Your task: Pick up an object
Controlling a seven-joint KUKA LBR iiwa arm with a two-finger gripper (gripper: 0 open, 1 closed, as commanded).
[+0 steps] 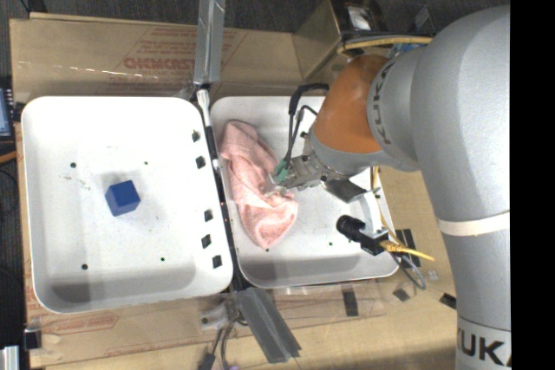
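A crumpled pink cloth lies along the left side of the right bin. My gripper is down at the cloth's right edge, touching it, with something green showing at its tip. The wrist hides how the fingers stand. A blue cube sits alone in the left bin, left of centre and far from the gripper.
The big grey arm covers the right bin's right side and the bench beyond. A metal divider runs between the two bins. Brown cardboard lies behind the bins.
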